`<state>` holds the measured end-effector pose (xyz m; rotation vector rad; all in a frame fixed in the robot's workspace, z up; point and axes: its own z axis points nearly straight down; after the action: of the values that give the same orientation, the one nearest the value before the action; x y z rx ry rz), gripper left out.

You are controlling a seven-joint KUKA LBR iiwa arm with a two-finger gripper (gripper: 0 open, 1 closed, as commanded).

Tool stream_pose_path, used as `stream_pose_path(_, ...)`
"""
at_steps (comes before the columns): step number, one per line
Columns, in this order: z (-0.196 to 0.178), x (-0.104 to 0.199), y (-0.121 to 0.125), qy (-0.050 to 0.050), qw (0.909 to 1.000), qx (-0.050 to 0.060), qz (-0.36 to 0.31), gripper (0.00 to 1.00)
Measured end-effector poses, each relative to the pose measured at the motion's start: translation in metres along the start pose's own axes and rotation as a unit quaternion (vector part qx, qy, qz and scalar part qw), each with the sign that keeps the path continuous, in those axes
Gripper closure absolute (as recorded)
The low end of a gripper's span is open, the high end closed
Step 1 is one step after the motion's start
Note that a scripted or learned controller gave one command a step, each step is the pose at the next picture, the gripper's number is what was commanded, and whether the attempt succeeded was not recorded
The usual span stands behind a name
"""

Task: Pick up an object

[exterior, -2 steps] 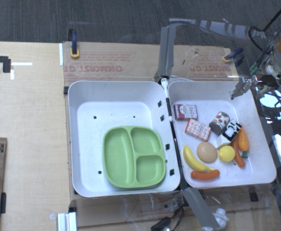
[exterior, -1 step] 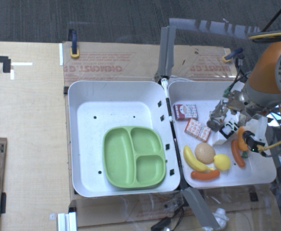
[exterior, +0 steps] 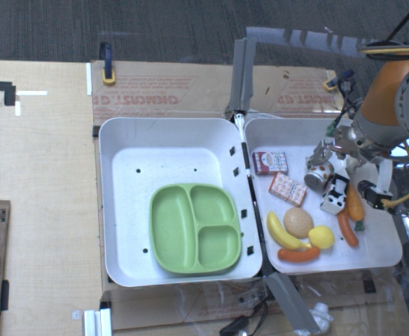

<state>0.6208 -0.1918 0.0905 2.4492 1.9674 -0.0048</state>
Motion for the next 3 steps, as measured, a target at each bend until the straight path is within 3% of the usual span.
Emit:
stream_pose_path(1, -0.001, 0.058, 0.006, 0.0, 0.9979, -0.001, -0.064, 0.0)
stream_pose_path(2, -0.008, 0.058, 0.006, -0.001, 0.9978, 0.0, -0.066, 1.0)
stream_pose_path(3, -0.101, 0.137, 0.009, 0.0, 0.9883, 0.0, -0.152, 1.0)
